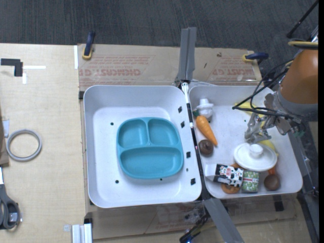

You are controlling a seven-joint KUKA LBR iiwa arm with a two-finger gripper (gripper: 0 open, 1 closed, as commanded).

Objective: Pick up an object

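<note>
The worktop (40, 85) carries two white bins side by side. The left bin (101, 186) holds a blue divided plate (150, 148) at its middle. The right bin (223, 110) holds the clutter to choose from: a white lidded pot (255, 156) toward 4 o'clock of the bin, a carrot (206, 129) at about 9 o'clock, a cow-print carton (228, 174) and a green packet (250, 181) along the 6 o'clock wall, a brown ball (206, 147) just below the carrot, and another brown ball (272, 182) at 5 o'clock.

The arm (298, 85) comes in from 3 o'clock, wrist bent down over the right bin. The hand (257, 130) hangs just above the pot's lid, at its 12 o'clock edge, and nothing sits between its fingers; whether they are spread or closed I cannot tell.

This looks like the approach step, before any grasp. The next move probably calls for centring over the lid's knob (255, 148) and then lowering straight onto it.
</note>
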